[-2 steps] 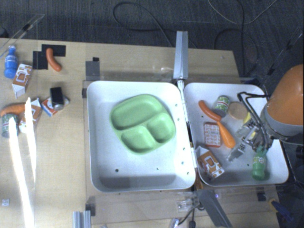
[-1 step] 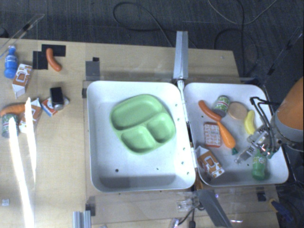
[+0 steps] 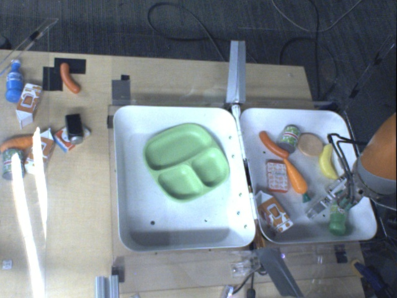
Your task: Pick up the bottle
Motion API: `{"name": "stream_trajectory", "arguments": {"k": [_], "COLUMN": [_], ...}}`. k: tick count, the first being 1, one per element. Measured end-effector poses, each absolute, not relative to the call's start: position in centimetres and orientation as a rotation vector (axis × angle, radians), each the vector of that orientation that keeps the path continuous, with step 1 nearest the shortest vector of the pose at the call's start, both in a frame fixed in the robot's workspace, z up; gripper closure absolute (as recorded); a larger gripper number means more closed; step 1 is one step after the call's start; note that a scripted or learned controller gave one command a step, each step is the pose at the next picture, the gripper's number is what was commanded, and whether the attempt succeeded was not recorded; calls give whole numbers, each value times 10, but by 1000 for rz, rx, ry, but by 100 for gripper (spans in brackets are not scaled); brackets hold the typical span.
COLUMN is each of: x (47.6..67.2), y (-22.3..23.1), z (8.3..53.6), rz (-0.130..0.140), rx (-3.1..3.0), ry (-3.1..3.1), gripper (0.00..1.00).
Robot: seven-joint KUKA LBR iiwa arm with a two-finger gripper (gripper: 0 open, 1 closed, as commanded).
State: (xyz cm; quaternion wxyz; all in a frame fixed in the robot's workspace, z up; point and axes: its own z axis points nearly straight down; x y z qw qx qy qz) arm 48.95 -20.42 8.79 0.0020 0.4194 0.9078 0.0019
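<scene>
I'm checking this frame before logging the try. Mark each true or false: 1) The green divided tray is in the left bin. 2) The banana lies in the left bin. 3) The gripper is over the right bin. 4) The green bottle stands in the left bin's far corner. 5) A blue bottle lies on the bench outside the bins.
1) True: the green divided tray sits in the left bin.
2) False: the banana is in the right bin.
3) True: the gripper is over the right bin's near right part.
4) False: the green bottle is in the right bin, beside the gripper.
5) True: the blue bottle lies at the bench's far left.
</scene>
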Motion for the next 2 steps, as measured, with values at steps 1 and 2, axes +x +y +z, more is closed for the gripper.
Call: {"name": "stream_trajectory", "arguments": {"k": [1, 2], "x": [492, 493], "y": [-203, -202], "z": [99, 108], "rz": [9, 11], "rx": [1309, 1304], "ry": [2843, 2844], "gripper": [100, 100]}}
